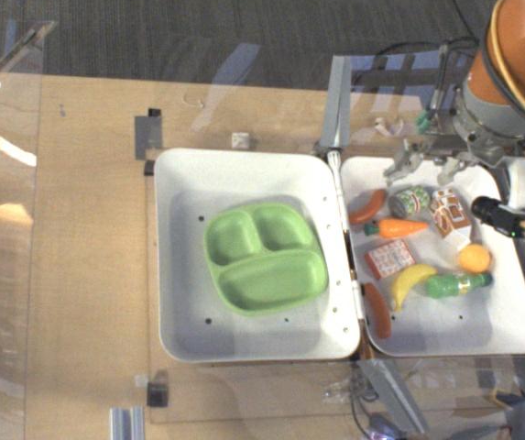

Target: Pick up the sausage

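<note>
At the near edge of the bench [79, 273], metal brackets and cabling [381, 411] were partly cut off by the frame and could not be identified further. A transparent sheet over the left of the bench threw glare, blurring that area.

2 white bins stood side by side. The left bin [180, 328] held 1 green divided plate [264, 257] with 3 compartments, nothing visible in them.

The right bin [509, 328] held the toy food. 2 sausages were counted: 1 sausage [378, 311] lay at the near left corner, along the wall beside the left bin; a second sausage [367, 207] lay tilted at the far left. Also counted: 1 carrot [399, 229], 1 banana [409, 284], 1 orange [474, 259], 1 green bottle [456, 285], 1 red-and-white packet [389, 259], 1 brown carton [449, 214] and 1 tin can [411, 200], its label too small to read.

The gripper [433, 159] hung over the far edge of the right bin, with the arm's orange band [519, 35] cut off at the upper right corner. Its fingers appeared spread apart, with nothing between them; fine detail was hard to make out against the metal frame behind. The far sausage lay near and to the left of the gripper, apart from it. The near sausage lay well apart from it, across the bin.
</note>
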`<state>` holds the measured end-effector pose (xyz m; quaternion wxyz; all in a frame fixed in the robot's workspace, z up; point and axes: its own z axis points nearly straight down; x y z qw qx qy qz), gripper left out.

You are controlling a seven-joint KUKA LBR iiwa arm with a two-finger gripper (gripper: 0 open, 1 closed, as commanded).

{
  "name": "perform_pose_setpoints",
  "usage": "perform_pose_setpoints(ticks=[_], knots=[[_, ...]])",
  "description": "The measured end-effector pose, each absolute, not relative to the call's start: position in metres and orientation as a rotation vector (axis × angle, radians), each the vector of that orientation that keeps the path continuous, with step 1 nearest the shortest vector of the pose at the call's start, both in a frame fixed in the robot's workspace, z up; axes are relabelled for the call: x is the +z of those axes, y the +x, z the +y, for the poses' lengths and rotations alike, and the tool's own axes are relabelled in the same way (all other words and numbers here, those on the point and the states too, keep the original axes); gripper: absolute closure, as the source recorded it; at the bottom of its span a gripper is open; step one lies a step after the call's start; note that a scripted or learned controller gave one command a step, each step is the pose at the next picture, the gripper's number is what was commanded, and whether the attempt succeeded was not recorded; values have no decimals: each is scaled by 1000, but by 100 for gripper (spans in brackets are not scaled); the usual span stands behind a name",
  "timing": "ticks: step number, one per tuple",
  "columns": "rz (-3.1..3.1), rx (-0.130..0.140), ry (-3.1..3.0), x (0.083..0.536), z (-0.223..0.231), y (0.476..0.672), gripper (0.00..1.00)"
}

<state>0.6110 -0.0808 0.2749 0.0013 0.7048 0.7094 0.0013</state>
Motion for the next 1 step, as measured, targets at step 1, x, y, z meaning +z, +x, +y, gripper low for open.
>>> perform_pose_setpoints(ticks=[1], knots=[[2319, 2, 2118, 177, -102, 644, 0]])
